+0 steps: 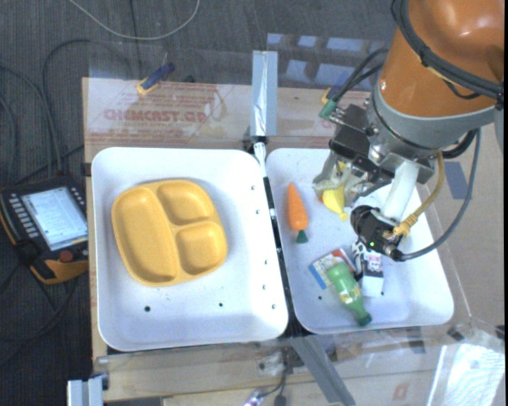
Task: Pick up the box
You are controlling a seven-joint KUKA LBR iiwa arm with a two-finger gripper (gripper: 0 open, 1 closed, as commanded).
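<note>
1. On the floor at the far left lies a handheld control pendant (44, 222) with a lit screen, well apart from the bench.

2. The left bin (110, 311) holds one item: a yellow divided plate (169, 231) with three compartments, lying flat slightly left of the bin's centre.

3. A narrow metal rail (263, 91) stands at the far end of the seam between the two bins.

4. The right bin (423, 303) holds the remaining items.
- An orange toy carrot (297, 208) lies near the bin's left wall, green stem end pointing toward the near side.
- The box (324, 269), small, with a white, green and red print, lies flat in the near half of this bin, right of and nearer than the carrot.
- A green bottle (349, 293) lies on its side, touching the box's right edge and running toward the near rim.
- A small white object (372, 279) lies just beside the bottle, on its right.
- A yellow item (334, 198) lies in the far half of the bin.

5. The gripper (345, 180) sits low over the far half of the right bin, directly at the yellow item and apart from the box. Whether the tool is spread or pressed together cannot be told; dark wrist hardware and cables cover it. Nothing is seen held.

6. The arm (444, 49), orange above grey, enters from the upper right
</note>
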